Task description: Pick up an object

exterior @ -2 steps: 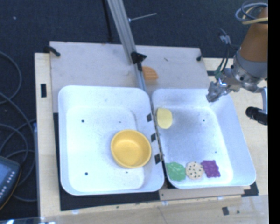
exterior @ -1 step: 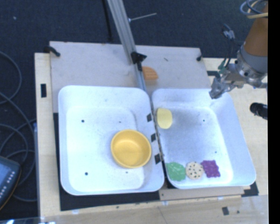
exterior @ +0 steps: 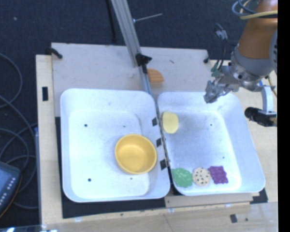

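Note:
My gripper (exterior: 210,96) hangs over the far edge of the right bin (exterior: 241,144), well above its floor, with nothing seen between its fingers. A pale yellow disc (exterior: 170,122) lies at the right bin's near-left wall, to the left of and below the gripper. Along that bin's front edge sit a green piece (exterior: 182,177), a spotted cookie (exterior: 201,176) and a purple piece (exterior: 218,174). A yellow bowl (exterior: 135,153) rests upright in the left bin (exterior: 82,144).
A slanted metal pole (exterior: 128,33) runs from the top of the view down to the seam between the bins. An orange object (exterior: 155,76) lies on the bench behind the bins. Cables and a tablet (exterior: 2,187) lie on the floor at left.

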Robot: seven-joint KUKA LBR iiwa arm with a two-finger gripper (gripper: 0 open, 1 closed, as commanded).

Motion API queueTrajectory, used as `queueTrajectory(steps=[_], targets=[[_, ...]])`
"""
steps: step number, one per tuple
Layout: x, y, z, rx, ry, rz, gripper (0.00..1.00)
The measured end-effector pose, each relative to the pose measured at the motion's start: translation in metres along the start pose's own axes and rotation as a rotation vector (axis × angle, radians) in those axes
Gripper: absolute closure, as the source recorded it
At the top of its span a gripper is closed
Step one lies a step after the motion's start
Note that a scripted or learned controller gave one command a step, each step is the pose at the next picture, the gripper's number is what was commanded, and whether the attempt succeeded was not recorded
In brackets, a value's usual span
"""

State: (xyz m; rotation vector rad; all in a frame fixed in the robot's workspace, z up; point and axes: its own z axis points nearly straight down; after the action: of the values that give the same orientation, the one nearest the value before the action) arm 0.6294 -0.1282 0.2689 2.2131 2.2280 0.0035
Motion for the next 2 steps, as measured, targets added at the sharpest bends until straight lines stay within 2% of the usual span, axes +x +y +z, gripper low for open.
queueTrajectory(steps=[2], targets=[[0.098,-0.003,0.0,0.003,0.0,0.0,1.0]])
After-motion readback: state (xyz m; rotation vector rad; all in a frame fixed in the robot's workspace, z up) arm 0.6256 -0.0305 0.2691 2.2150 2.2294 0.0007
